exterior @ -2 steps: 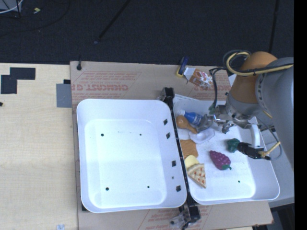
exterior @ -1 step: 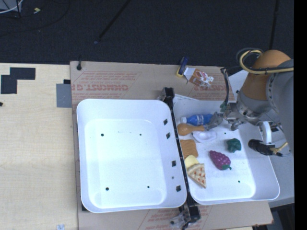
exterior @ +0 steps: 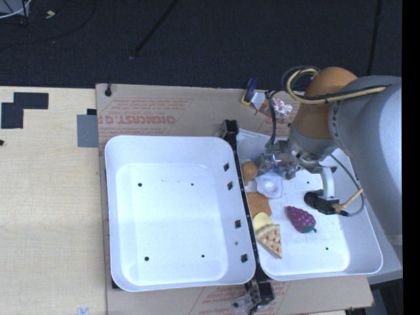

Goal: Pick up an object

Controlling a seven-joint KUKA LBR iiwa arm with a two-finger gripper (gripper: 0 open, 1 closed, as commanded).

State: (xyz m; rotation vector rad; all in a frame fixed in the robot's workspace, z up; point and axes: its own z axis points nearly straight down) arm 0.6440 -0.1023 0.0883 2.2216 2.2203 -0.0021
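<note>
The arm [exterior: 357,120] enters from the right of the frame, grey with an orange band above the wrist, and reaches down into the right-hand bin [exterior: 341,258]. Its claw [exterior: 279,163] sits over the upper left part of that bin, close to the divide between the 2 bins. Whether the claw is open or closed cannot be told from this angle; the wrist body and cabling hide it, and nothing is seen held in it.

Contents of the right-hand bin, all along its left half:
- An orange-brown rounded item [exterior: 249,171], at the upper left, just beside the claw.
- A pale, whitish round object [exterior: 269,186], just below the claw; its exact nature is unclear at this resolution.
- A tan, bread-like piece [exterior: 258,204], below that, against the bin's left wall.
- A toy pizza slice [exterior: 270,238], lower left, its long axis running roughly upper left to lower right, with the tip pointing towards the lower right.
- A purple grape bunch [exterior: 301,218], nearer the bin's centre, its long axis running upper left to lower right, apart from the slice.

A black part [exterior: 321,203] of the arm's fittings hangs over the bin right of centre.

The left-hand bin [exterior: 170,212] shows its white floor with small dark spots. Both bins rest on a cardboard sheet [exterior: 164,110] on the pale wood counter [exterior: 46,209].
</note>
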